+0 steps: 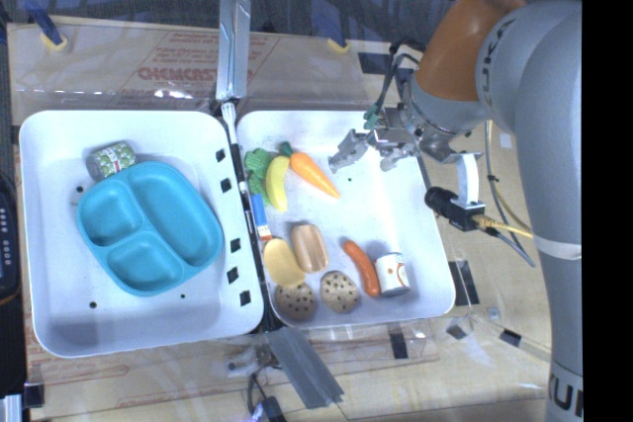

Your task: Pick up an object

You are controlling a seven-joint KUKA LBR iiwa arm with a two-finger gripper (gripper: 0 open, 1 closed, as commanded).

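I see the hand above the right bin, released, nothing between its fingers. The carrot lies just beside it, near the banana. I judge it light, stiff and smooth; I would grip across its thick middle.

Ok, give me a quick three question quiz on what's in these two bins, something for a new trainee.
1. True or false: the blue divided plate lies in the left bin.
2. Which item lies nearest the gripper? A) carrot B) cookies C) small can
3. Fill in: the banana lies in the ____ bin.

Key:
1. True.
2. A.
3. Right.
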